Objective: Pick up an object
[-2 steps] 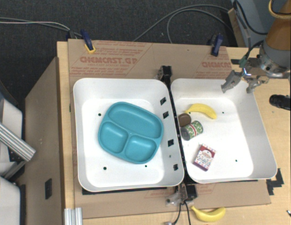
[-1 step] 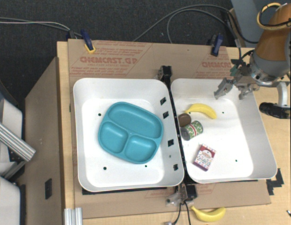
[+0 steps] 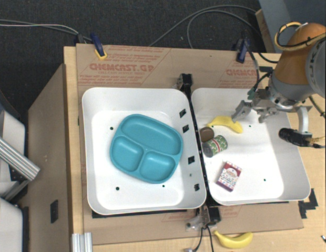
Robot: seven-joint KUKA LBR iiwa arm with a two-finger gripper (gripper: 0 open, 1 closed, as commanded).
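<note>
My gripper (image 3: pixel 253 113) hangs over the back of the right bin (image 3: pixel 278 156), open, with nothing between its fingers. A yellow banana (image 3: pixel 226 124) lies just to its left and slightly nearer, apart from the left fingertip. By the bin's left wall sit a small brown round object (image 3: pixel 206 134) and a green can (image 3: pixel 215 145) lying on its side. A red and white box (image 3: pixel 228 176) lies flat toward the bin's front.
The left bin (image 3: pixel 94 119) holds a blue divided plate (image 3: pixel 146 147). A black divider with clips (image 3: pixel 190 140) runs between the bins. A second banana (image 3: pixel 234 239) lies outside the bins at the bench's front edge. Cables (image 3: pixel 215 14) loop behind the bench.
</note>
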